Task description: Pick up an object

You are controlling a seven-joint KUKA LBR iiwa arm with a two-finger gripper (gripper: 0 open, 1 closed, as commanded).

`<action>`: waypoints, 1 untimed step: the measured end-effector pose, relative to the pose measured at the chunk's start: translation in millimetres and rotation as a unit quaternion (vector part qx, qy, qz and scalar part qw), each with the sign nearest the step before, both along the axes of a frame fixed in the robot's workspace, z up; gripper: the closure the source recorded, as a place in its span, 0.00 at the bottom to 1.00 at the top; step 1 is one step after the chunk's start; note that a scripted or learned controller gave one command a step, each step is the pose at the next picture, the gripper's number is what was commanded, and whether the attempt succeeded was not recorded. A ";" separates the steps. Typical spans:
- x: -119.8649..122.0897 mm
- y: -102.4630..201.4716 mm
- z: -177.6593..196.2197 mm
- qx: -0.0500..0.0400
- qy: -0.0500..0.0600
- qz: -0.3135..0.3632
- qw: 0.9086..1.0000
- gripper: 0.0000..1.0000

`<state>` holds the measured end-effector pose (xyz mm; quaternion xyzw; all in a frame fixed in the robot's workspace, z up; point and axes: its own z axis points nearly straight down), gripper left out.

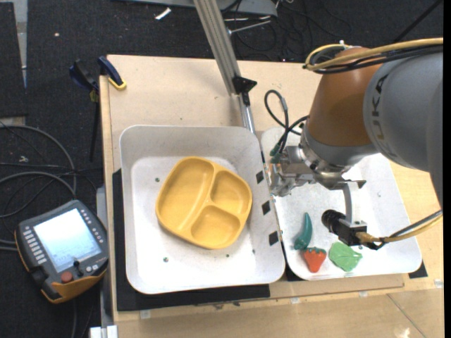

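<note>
In the right bin (394, 210) lie three small toys near its front edge: a teal pepper-shaped piece (304, 232), a red strawberry (315, 259) and a green leafy piece (344, 256). My gripper (280, 177) hangs under the orange-banded wrist at the right bin's left rim, above and to the left of the toys. Nothing shows in its grasp. The arm's body hides much of the right bin's back half.
A yellow divided plate (204, 201) lies in the middle of the left bin (141, 160). A metal pole (218, 34) slants down to the gap between the bins. A black cable connector (338, 224) hangs over the right bin. A teach pendant (60, 248) sits left of the bench.
</note>
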<state>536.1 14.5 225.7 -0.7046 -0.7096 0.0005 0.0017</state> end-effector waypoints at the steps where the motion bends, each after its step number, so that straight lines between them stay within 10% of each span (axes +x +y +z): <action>1: -12.9 63.2 2.5 0.000 -0.001 0.001 1.000 1.00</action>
